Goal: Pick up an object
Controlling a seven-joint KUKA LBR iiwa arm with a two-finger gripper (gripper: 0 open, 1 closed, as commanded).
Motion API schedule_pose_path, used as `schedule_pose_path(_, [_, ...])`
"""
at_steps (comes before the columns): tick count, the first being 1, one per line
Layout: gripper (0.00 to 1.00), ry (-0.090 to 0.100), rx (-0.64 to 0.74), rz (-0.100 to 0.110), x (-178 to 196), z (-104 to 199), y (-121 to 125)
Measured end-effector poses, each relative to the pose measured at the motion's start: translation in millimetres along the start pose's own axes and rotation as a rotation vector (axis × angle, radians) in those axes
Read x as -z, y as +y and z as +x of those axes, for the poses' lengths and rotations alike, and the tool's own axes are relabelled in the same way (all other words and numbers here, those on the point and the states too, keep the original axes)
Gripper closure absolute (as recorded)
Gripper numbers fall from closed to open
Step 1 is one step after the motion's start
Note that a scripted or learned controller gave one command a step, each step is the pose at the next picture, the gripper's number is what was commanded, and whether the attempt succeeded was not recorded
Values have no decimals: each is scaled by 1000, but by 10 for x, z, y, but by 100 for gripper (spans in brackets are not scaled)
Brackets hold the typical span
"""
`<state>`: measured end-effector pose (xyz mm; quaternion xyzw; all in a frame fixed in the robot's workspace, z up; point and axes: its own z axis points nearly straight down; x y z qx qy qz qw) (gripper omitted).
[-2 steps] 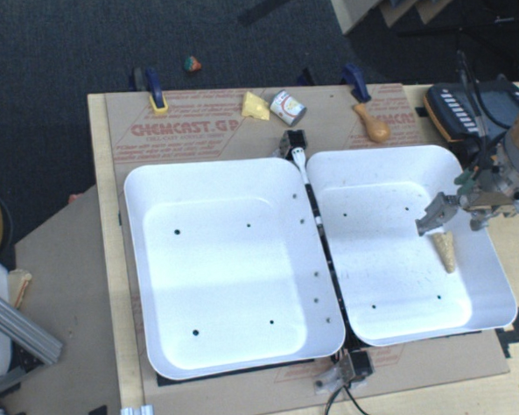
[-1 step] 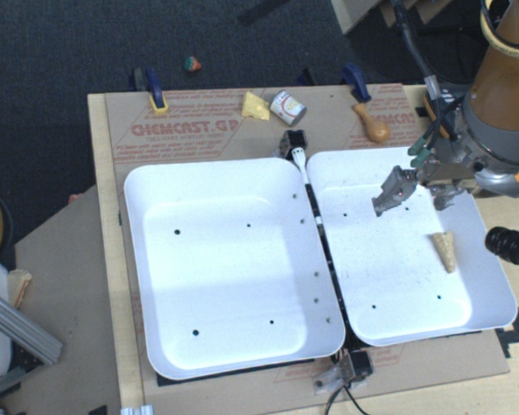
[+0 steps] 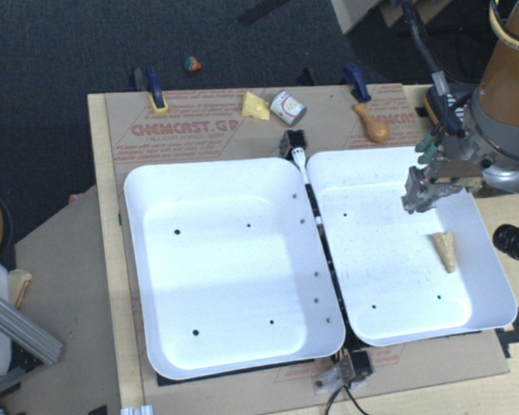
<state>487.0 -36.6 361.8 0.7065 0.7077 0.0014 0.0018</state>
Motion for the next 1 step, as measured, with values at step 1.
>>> schedule_pose_path(1, [100, -6, -11, -7, 718, -928, 44])
